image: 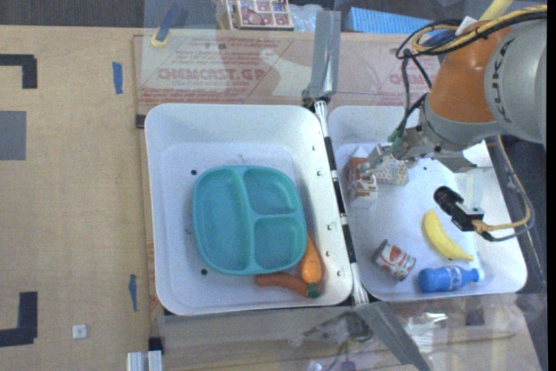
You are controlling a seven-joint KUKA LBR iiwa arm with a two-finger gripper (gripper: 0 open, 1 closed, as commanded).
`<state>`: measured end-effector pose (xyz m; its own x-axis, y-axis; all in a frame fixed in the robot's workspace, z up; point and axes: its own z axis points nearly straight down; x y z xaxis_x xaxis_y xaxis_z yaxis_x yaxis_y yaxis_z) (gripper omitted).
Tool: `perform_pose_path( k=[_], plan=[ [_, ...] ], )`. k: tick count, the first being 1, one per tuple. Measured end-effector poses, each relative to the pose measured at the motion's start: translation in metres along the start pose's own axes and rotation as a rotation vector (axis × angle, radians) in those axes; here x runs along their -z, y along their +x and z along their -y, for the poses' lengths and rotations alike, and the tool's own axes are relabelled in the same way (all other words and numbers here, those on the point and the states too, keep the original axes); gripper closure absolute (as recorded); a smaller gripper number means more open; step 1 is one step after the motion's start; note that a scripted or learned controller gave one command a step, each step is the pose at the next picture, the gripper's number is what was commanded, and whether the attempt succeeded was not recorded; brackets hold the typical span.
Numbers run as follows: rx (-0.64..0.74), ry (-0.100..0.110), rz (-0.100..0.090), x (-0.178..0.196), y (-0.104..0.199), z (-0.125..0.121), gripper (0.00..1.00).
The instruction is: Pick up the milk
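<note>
Reaching in from the right, arm [486, 91] bent down over the right bin [512, 274], gripper [388, 161] low near its back-left part. Honestly can't tell what the tool is doing. Milk [361, 180] sitting just left of it by the bin's left wall, maybe touching, hard to say.

Glossy white plastic bins [165, 135], a smooth matt teal plastic tray [248, 221], and a pale wood-look counter [69, 187].
</note>
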<state>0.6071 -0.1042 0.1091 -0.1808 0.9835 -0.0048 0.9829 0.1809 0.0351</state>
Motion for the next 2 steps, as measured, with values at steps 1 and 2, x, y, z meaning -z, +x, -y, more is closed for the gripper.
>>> perform_pose_path(
  k=[1,2],
  plan=[
    [0.262,-0.023,0.020,0.0021,0.0058,0.0028,0.00],
    [0.081,-0.004,0.003,0.0003,0.0029,0.0014,0.00]
  ],
)
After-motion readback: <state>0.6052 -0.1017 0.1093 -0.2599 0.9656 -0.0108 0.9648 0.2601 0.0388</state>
